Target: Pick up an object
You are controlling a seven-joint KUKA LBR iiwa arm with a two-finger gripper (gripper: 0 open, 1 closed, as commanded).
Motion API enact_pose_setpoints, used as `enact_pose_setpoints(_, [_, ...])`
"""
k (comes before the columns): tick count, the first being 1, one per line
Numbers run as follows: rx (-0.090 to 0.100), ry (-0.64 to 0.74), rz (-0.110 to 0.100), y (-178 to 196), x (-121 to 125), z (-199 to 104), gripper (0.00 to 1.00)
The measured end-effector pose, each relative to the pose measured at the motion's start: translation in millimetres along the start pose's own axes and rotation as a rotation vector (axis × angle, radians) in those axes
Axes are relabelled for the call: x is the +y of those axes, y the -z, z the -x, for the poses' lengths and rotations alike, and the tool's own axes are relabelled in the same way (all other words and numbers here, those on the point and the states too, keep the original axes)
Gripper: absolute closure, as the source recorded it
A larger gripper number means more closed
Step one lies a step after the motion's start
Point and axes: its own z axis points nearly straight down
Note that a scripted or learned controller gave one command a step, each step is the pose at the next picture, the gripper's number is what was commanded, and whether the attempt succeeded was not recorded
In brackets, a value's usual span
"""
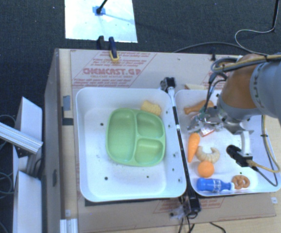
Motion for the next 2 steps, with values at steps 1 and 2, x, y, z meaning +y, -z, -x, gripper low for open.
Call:
enact_pose_setpoints(1, [0.001,0.001,0.002,11.4,1.3,0.1,1.00])
enact_pose_setpoints(2, [0.006,0.002,-0.015,95.7,3.0,-64.4,1.00])
